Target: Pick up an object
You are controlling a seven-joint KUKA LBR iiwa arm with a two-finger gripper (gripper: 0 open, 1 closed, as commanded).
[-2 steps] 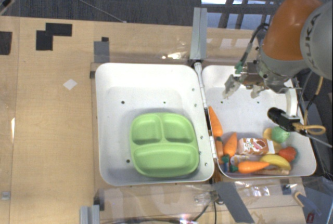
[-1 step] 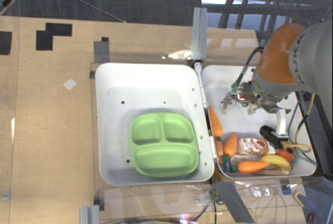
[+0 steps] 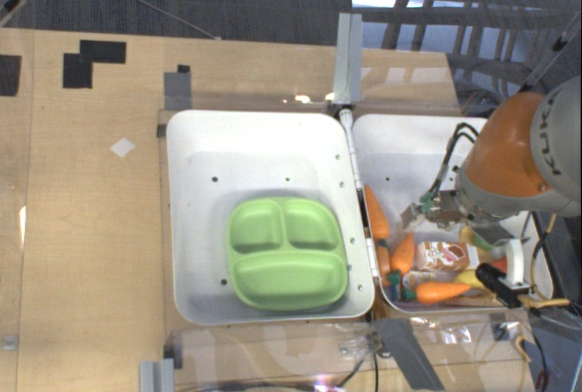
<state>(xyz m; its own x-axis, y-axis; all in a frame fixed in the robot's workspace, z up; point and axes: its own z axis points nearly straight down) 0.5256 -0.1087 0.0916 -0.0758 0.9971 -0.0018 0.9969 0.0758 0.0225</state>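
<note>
Over the right bin [image 3: 400,154], the gripper [image 3: 436,213] is being held above carrots [image 3: 376,219] and a snack packet [image 3: 441,256]; whether anything is being gripped cannot be told, so the pick is being judged unfinished.

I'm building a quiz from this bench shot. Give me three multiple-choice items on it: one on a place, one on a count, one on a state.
1. Where does the green plate lie?
A. left bin
B. right bin
C. bare bench

2. How many compartments does the plate have?
A. two
B. three
C. five

3. How does the plate sit?
A. flat, open side up
B. propped on its edge
C. flipped over

Answers:
1 A: it rests on the floor of the left bin.
2 B: two small wells sit above one wide well.
3 A: all its wells face the camera.
</note>
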